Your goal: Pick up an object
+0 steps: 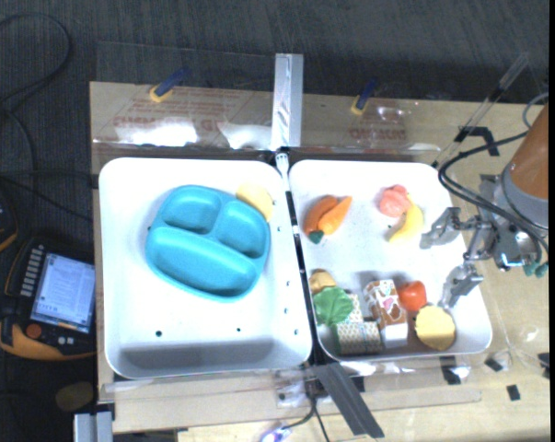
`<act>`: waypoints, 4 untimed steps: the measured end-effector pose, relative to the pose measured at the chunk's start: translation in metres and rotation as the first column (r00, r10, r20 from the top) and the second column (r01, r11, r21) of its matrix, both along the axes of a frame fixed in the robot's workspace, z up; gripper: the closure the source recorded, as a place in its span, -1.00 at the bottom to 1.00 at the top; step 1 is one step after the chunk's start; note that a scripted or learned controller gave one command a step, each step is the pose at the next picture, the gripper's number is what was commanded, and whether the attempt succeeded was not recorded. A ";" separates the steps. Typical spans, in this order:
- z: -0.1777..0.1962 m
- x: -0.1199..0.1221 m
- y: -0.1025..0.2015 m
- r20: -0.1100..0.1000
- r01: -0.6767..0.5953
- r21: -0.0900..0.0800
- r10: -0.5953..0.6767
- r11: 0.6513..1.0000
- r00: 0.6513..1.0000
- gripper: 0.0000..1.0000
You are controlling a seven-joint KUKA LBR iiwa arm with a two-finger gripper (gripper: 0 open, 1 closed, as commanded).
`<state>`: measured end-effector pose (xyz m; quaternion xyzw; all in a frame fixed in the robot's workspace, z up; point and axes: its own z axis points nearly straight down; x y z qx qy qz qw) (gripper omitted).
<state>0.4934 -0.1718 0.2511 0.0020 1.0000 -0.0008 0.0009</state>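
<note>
Lemon [433, 327] lies in the right bin [369, 175], just below my pincer [451, 256]. My fingers stand apart, clamped on nothing; tomato [412, 295] sits beside the lemon.

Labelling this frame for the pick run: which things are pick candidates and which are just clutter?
In play:
hand, fingers spread, holding nothing
carrot
banana
pink fruit
tomato
yellow block
green vegetable
small printed boxes

Lying about:
blue divided tray in the left bin
handheld pendant
black cables
</note>
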 end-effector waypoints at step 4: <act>-0.150 0.011 0.046 0.022 0.521 0.006 -0.521 0.854 0.854 1.00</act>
